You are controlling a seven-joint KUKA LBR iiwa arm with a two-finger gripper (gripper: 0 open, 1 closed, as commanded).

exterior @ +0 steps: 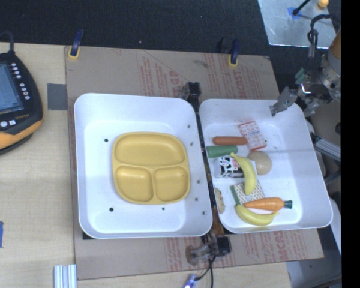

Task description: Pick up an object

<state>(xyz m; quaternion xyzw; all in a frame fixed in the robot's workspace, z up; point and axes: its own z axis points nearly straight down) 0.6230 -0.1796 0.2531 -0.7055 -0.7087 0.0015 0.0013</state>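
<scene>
Near edge of right bin [312, 161]: banana [255, 216], carrot [269, 204] touching it, both unlifted. Sausage [229, 141], more toys farther in. Claw [286, 102] hovers at bin's far right corner, nothing between fingers; open or closed, cannot tell. Pick not yet begun; descent, grasp, lift remain.

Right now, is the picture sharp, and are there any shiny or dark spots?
In the camera view, the left bin glares bright white around the yellow tray; the toys in the right bin look soft and slightly blurry; the gripper near the bin's far corner is dim against the dark floor.
</scene>
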